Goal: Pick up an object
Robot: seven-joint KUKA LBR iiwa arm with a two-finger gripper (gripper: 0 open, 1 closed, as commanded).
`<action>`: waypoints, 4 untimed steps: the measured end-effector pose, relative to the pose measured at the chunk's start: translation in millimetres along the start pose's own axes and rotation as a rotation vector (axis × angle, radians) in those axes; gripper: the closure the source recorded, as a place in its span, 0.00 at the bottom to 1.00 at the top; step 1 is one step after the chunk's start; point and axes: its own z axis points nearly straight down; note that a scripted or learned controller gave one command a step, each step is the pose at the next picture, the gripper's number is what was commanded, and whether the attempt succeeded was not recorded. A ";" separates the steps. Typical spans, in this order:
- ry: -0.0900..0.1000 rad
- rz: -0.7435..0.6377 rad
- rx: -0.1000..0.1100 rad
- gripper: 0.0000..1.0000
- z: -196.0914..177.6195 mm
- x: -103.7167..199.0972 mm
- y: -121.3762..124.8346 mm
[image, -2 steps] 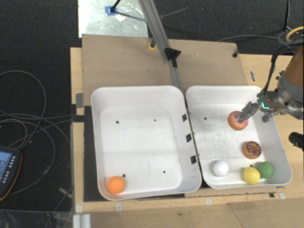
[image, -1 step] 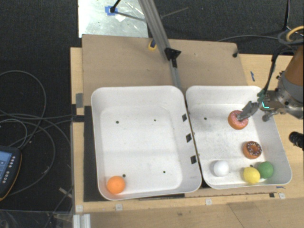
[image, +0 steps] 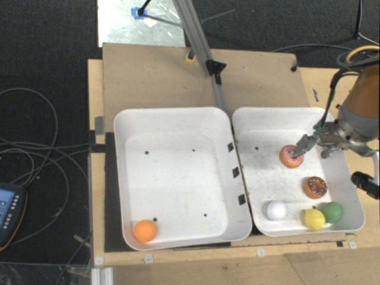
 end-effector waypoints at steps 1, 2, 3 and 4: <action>0.001 0.001 0.002 0.00 55.8 -2.5 -9.9; -0.001 0.001 -0.005 0.00 96.2 -3.4 -8.4; -0.002 0.000 -0.010 1.00 83.7 -3.3 -7.0; -0.002 -0.002 -0.008 1.00 39.3 -5.7 -10.1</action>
